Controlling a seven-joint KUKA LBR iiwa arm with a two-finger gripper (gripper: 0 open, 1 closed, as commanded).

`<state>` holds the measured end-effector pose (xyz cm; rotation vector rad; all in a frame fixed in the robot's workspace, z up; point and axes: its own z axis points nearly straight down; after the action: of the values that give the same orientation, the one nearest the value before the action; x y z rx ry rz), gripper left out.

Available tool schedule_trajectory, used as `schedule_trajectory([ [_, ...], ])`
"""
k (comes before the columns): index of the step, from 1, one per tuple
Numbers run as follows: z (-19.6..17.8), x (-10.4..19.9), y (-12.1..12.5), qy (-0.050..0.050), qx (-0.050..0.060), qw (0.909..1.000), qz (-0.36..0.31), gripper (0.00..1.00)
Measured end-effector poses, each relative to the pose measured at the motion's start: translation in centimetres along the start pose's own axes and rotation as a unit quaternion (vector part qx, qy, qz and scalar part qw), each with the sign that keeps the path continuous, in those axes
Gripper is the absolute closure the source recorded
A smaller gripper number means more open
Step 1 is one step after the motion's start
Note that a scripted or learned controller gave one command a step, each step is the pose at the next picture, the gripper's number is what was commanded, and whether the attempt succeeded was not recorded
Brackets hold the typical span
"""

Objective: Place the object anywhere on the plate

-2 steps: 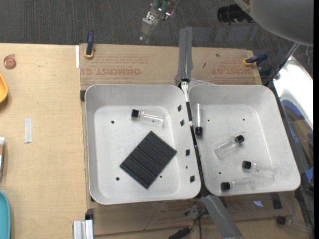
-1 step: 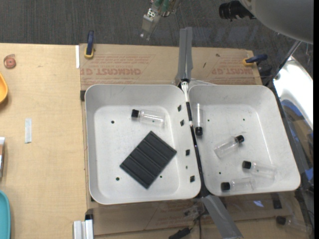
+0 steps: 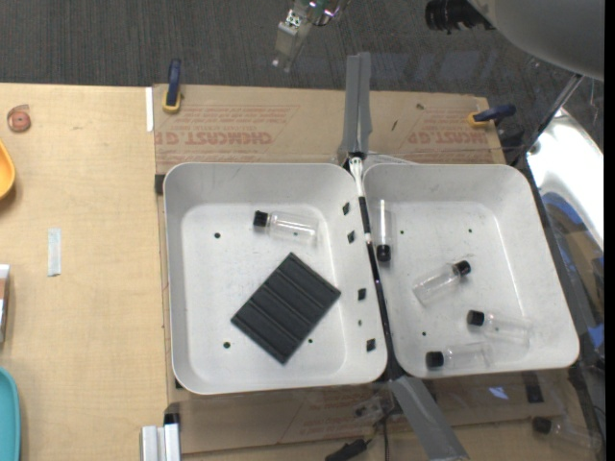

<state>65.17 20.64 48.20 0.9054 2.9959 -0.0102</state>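
At the top of the camera view, above the far edge of the bench, the gripper (image 3: pixel 311 8) hangs high over the cardboard sheet (image 3: pixel 250 133), its upper part cut off by the frame. Its jaws are closed down narrowly on the top end of a clear vial (image 3: pixel 288 35), which dangles tilted from the tips, well apart from both bins. The grey arm (image 3: pixel 538 8) fills the upper right corner.

The black ribbed plate (image 3: pixel 286 307) lies flat in the left bin (image 3: pixel 178 257), turned at a diagonal, towards the near side of the bin floor. Just beyond it lies a black-capped vial (image 3: pixel 284 225), near the plate but not touching it.

The right bin (image 3: pixel 538 248) holds four more black-capped vials: one along the left wall (image 3: pixel 382 229), one near the middle (image 3: pixel 442 279), and two towards the near right corner (image 3: pixel 497 325) (image 3: pixel 459 356).

Two blue-and-yellow clamps (image 3: pixel 173 89) (image 3: pixel 490 115) pin the cardboard at its far corners.
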Motion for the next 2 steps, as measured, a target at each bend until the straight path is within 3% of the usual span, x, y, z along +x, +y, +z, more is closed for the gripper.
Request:
schedule_trajectory([
  [2, -1.43, -0.21, 0.18, -0.001, 0.002, 1.0000, -0.001, 1.00],
])
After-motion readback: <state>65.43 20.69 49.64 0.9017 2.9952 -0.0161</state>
